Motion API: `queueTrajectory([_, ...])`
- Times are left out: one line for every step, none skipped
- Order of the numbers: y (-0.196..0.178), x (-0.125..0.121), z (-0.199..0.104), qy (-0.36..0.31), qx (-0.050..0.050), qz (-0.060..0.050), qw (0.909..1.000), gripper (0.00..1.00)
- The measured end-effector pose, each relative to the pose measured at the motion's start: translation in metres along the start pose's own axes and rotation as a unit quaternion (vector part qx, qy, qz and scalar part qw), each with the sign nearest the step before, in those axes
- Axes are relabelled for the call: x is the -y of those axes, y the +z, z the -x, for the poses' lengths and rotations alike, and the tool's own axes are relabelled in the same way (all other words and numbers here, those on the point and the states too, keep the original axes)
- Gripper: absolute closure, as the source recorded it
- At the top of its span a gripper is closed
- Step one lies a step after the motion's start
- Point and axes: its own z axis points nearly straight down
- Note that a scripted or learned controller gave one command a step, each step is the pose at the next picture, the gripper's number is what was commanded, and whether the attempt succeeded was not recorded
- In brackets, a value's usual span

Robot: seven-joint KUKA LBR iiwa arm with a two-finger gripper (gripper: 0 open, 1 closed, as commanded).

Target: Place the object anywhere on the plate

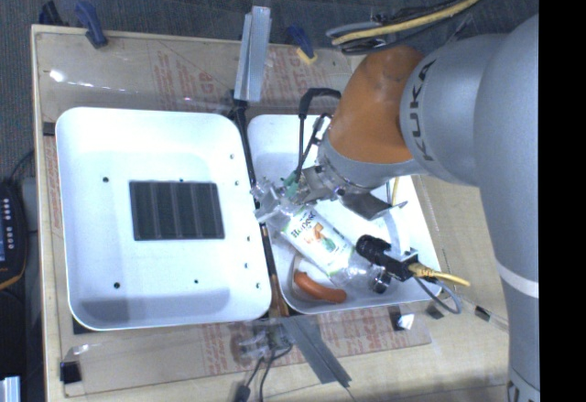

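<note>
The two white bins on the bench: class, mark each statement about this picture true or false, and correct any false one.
1. A dark ribbed plate lies in the left bin. True.
2. The arm's orange band hangs over the left bin. False: it is over the right bin.
3. A white packet with printed lettering lies in the right bin. True.
4. The orange sausage-shaped object rests on the plate. False: it lies at the near edge of the right bin.
5. The claw is down by the wall between the two bins. True.
</note>
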Motion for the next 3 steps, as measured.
queueTrajectory([-0.009, 0.001, 0.001, -0.001, 0.0, -0.002, 1.0, 1.0])
queueTrajectory([-0.069, -0.017, 0.017, 0.0, 0.001, 0.001, 1.0, 1.0])
queueTrajectory([0.001, -0.038, -0.023, -0.049, 0.0, -0.001, 0.9988, 1.0])
